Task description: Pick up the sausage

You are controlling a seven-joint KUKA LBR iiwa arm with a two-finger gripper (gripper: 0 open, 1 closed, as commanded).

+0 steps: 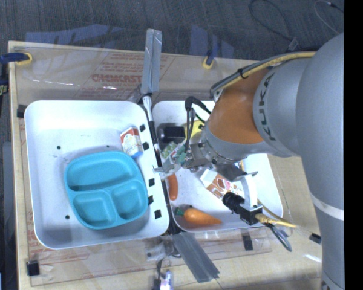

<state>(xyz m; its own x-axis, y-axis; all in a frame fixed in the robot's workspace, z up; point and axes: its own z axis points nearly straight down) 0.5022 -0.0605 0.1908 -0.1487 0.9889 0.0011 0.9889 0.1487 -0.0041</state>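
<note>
Wooden bench (66, 71) under a clear sheet, dark carpet behind it. Two white bins side by side.

Left bin (48, 125): blue three-compartment tray (106, 189) lying flat near the middle; small red-and-white packet (130, 142) leaning at the right wall.

Right bin (272, 201): arm (278, 107) reaches in from the right, orange band above the wrist. Gripper (180, 156) is down at the bin's left side, near the dividing wall. Its fingertips are lost in clutter and wrist hardware; cannot tell how they stand.

Sausage (173, 188): reddish, short, lying on the bin floor along the left wall, lengthwise toward the camera. It sits just below the gripper in this view, on the near side, close to it. Whether they touch is not clear.

Carrot (198, 217) lies at the near edge, just beyond the sausage's near end. Printed packet (218, 186) rests under the wrist, right of the sausage.
</note>
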